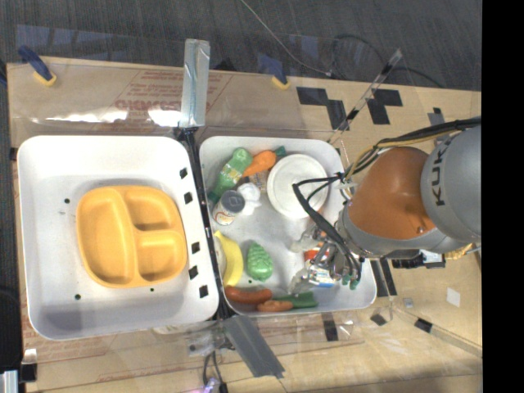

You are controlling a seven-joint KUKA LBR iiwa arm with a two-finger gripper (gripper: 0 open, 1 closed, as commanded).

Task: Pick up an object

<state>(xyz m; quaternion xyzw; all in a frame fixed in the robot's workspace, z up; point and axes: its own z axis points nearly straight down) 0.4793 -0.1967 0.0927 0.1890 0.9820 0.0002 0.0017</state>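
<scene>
Down in the near right corner of the right-hand shallow white bin (360, 297), the two-finger gripper (323, 267) is lowered over a small red-and-white packet (321, 275), so the reach looks in hand; whether it grips I cannot tell, and next comes a clean lift. Beside it lie a round white plate (288, 185), a yellow banana (232, 259) and a green bumpy toy (259, 261), while the left bin (41, 244) holds a yellow divided tray (131, 236), all on a brown cardboard-covered bench (246, 84).

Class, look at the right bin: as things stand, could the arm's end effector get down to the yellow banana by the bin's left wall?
Probably yes. The banana lies uncovered, with open space above it; only the green toy beside it crowds one side. The end effector hangs across the same bin.
</scene>
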